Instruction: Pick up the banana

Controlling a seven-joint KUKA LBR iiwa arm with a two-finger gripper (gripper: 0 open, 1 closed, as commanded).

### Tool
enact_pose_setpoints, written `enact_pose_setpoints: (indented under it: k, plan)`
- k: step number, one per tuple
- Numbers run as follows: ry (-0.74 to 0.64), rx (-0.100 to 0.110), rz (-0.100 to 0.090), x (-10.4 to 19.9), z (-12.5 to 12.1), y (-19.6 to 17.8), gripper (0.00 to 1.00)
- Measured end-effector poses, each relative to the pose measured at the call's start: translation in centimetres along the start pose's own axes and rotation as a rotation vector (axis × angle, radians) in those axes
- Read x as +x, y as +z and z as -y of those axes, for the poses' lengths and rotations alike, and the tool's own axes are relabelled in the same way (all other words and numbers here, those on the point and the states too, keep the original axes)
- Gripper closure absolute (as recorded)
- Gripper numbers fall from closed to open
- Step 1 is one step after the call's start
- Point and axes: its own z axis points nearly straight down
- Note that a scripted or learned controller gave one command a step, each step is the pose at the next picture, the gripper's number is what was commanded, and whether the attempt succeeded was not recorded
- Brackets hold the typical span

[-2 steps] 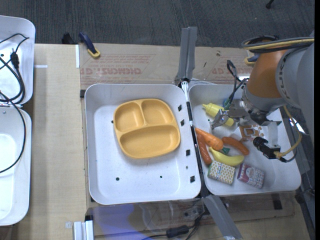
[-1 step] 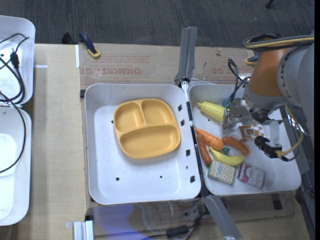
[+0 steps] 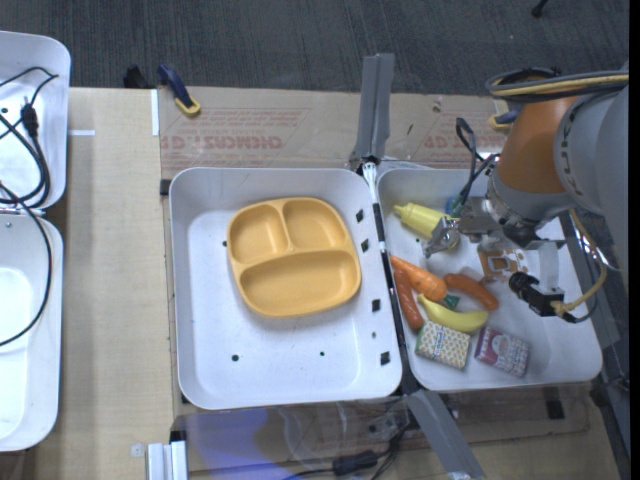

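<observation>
A yellow banana (image 3: 455, 316) lies curved near the front of the right bin (image 3: 560, 363), under an orange carrot (image 3: 418, 276) and a red sausage (image 3: 471, 290). My gripper (image 3: 441, 236) hangs over the bin's back half, above and slightly left of the banana, apart from it. Its metal fingers (image 3: 436, 242) point left and down beside a yellow mustard bottle (image 3: 420, 217). Nothing shows between the fingers.
A second carrot (image 3: 408, 308) lies along the right bin's left wall. A cracker box (image 3: 443, 344) and a pink carton (image 3: 501, 351) sit at its front. The left bin (image 3: 200, 348) holds a yellow divided plate (image 3: 293, 256). The arm (image 3: 560, 158) covers the right bin's back right.
</observation>
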Motion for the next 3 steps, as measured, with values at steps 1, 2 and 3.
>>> enact_pose_setpoints:
  k: [1, 2, 3]
  plan:
    - [0.001, 0.003, 0.0, -0.09, 0.01, -0.7, 1.0]
    - [0.001, 0.003, 0.0, -0.08, 0.01, -0.7, 0.0]
    - [0.001, 0.006, 0.0, -0.17, 0.01, -1.39, 1.0]
